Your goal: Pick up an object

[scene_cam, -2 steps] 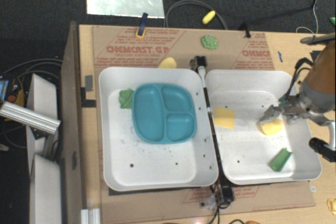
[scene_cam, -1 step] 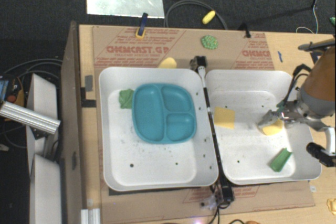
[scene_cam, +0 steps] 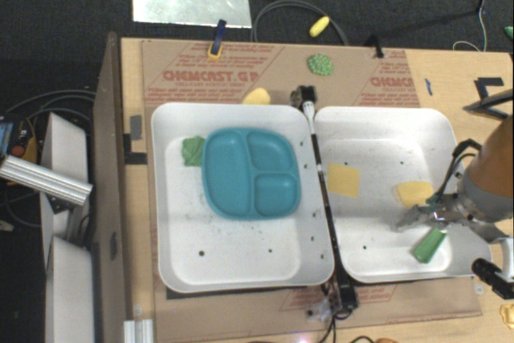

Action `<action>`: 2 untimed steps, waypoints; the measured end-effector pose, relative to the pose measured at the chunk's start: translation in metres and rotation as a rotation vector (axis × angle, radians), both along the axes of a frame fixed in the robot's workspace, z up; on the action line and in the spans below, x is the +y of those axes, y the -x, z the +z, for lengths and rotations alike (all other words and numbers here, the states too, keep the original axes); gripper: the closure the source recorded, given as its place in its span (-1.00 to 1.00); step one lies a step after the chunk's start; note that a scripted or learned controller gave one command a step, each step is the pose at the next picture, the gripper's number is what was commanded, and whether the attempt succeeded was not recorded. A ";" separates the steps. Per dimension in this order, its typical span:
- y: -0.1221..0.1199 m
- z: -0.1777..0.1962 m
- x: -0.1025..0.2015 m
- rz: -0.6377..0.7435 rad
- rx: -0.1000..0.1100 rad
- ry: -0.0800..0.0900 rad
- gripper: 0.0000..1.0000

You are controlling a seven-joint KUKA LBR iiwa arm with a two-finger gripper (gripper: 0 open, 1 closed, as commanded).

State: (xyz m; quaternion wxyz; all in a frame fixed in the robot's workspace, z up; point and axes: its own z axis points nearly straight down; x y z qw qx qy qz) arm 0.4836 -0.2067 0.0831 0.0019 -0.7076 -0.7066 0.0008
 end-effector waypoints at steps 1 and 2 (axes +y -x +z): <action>-0.077 0.003 0.016 0.010 -0.013 0.004 -1.00; -0.076 0.016 0.014 0.007 -0.016 0.005 1.00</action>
